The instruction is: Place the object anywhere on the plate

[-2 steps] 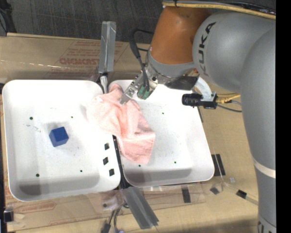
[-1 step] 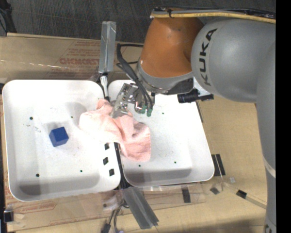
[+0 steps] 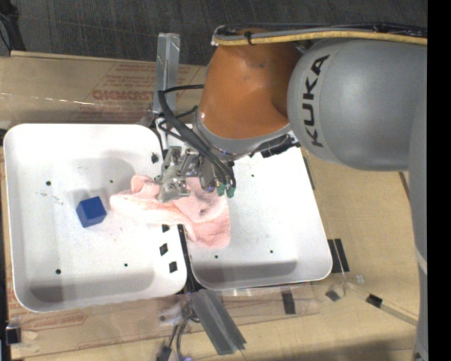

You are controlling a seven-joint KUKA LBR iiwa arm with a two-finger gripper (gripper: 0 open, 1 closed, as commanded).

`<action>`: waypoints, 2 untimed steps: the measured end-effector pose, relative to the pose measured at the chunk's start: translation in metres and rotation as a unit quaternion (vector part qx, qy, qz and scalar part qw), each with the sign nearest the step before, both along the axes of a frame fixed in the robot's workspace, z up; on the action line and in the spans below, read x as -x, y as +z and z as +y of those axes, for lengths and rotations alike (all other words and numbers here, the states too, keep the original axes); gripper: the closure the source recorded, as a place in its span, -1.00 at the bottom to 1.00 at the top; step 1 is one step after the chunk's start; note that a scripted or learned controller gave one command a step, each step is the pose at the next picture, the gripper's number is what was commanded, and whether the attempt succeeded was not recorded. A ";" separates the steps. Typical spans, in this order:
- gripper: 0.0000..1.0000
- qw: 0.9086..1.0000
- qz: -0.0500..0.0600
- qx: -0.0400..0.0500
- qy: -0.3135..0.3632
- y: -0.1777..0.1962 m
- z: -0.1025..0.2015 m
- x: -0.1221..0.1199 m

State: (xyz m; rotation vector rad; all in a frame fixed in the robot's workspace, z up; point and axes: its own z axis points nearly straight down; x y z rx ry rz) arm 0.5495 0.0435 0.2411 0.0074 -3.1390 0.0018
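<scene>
The gripper (image 3: pixel 182 173) sits low over the ridge where the two bins meet, right on top of a pink cloth (image 3: pixel 186 209). The cloth is draped across both: part in the left bin (image 3: pixel 30 201), part in the right bin (image 3: pixel 286 224), prob. because it's limp and sags over the rims. Can't tell if the fingers are open or have any cloth. A blue cube (image 3: pixel 92 210) lies in the left bin, near the cloth. The arm (image 3: pixel 361 104) reads "KUKA"; red print on the cardboard (image 3: pixel 75 81) behind is illegible.
</scene>
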 end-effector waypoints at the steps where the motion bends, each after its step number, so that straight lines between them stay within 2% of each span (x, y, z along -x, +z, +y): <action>1: 1.00 1.000 -0.001 0.000 0.002 -0.014 0.041 0.025; 2: 1.00 1.000 0.000 0.000 0.003 -0.011 0.082 0.055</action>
